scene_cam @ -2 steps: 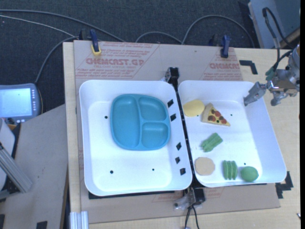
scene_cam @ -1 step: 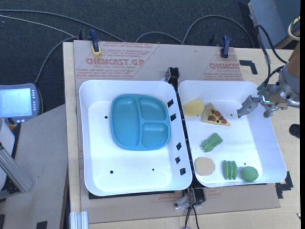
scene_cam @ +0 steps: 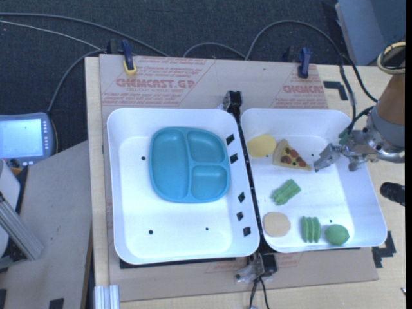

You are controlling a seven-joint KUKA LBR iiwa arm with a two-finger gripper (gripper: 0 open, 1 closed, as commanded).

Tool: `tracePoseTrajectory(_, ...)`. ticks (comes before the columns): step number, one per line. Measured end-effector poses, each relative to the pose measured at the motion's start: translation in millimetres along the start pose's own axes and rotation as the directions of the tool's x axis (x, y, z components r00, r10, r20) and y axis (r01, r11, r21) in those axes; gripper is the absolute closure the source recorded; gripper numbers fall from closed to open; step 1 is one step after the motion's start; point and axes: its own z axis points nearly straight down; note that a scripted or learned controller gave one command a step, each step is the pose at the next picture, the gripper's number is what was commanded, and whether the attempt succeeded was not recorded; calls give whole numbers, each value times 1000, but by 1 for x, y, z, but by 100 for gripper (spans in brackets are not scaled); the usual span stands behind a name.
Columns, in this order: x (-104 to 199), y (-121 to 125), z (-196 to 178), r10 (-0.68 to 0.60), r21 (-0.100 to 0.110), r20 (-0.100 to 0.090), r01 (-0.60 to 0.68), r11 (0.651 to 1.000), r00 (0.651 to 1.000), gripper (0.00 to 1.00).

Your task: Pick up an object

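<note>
two clamps, left (scene_cam: pixel 129 62) and right (scene_cam: pixel 304 63), pin a brown board (scene_cam: pixel 193 82) at its far edge. a small screen (scene_cam: pixel 22 137) sits left of the bench, cables (scene_cam: pixel 64 31) trailing behind.

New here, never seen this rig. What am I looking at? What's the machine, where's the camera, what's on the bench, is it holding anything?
One camera, fixed above the bench, looks down at a slant. The machine is a grey robot arm with an orange band, reaching in from the right. Its gripper has two fingers and hangs over the right bin, close to the pizza slice. Nothing shows between the fingers, so it holds nothing.

Two shallow white bins sit side by side on a board held down by blue clamps. The left bin holds a blue divided plate. The right bin holds toy food: a yellow piece, the pizza slice, a green vegetable, a tan round, a ridged green piece and a green ball.

The job is to pick up one object.
</note>
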Motion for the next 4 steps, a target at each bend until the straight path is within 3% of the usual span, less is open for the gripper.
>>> tracePoseTrajectory(1,-4,-7,46,0,-1,0,0,1000,1000,0)
tracePoseTrajectory(2,-4,-5,32,-1,-8,2,1,1000,1000,100)
tracePoseTrajectory(3,3,-1,-29,-3,-15,5,3,1000,1000,100)
tracePoseTrajectory(4,3,0,-37,-2,-10,4,2,1000,1000,100)
